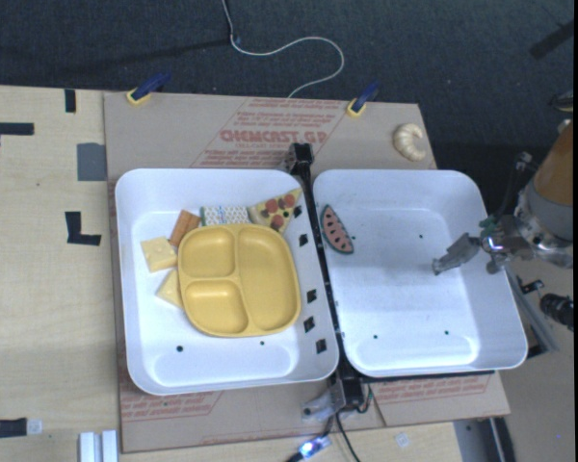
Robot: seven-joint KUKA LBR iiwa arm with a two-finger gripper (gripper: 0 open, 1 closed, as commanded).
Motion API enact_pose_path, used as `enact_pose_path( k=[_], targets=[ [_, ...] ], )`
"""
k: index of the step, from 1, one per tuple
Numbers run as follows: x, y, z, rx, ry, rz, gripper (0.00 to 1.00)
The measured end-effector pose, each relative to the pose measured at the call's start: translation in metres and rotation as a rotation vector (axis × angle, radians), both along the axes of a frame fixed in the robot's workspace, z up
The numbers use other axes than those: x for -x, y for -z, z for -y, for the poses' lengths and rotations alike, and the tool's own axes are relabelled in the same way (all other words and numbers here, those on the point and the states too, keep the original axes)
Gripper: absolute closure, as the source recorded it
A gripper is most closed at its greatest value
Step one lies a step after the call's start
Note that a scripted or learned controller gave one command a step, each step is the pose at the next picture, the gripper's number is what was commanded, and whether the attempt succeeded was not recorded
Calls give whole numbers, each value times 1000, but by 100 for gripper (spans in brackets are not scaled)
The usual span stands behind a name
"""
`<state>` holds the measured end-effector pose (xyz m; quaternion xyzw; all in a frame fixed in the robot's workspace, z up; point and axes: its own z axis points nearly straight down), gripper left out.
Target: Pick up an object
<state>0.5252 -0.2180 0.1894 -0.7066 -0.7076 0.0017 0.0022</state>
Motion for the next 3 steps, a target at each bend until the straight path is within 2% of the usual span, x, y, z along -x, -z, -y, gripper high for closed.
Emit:
enact_pose_path(
  k=[1,2,3],
  targets=[
    [1,44,0,0,0,-1,0],
    [-3,105,4,1,0,2,0],
    [-4,104,3,2,1,6,0]
  ],
)
